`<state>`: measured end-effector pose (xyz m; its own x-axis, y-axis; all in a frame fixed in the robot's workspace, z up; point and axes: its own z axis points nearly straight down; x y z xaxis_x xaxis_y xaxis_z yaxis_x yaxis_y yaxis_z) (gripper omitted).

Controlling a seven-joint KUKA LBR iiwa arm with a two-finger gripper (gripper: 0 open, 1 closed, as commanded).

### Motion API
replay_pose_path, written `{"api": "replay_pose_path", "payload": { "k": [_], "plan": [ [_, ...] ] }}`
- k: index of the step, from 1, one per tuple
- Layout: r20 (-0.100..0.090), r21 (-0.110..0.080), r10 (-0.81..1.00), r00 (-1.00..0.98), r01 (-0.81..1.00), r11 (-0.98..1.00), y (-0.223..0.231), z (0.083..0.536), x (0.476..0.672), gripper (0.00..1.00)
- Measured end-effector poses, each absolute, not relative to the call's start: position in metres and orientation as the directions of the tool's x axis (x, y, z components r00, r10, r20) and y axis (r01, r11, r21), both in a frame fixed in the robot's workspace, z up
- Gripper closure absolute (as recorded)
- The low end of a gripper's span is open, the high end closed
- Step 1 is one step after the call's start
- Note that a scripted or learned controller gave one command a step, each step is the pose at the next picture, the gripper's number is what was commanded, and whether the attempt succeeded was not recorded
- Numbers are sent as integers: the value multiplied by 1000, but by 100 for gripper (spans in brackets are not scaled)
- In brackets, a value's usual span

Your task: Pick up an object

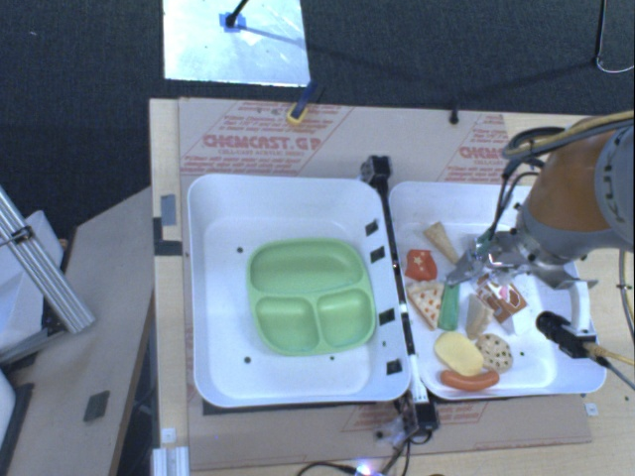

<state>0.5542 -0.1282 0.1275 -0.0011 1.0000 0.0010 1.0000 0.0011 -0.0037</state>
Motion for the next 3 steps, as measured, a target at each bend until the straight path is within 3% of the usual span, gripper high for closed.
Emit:
{"api": "replay_pose_path", "payload": {
  "k": [1, 2, 3],
  "plan": [
    [-7, 21, 1000, 1, 1000, -1, -132, 111, 561, 0],
    [-18, 34, 1000, 2, 999, -2, -135, 122, 563, 100],
    [-1, 5, 1000, -4, 1000, 4, -132, 166, 565, 100]
  ]
}}
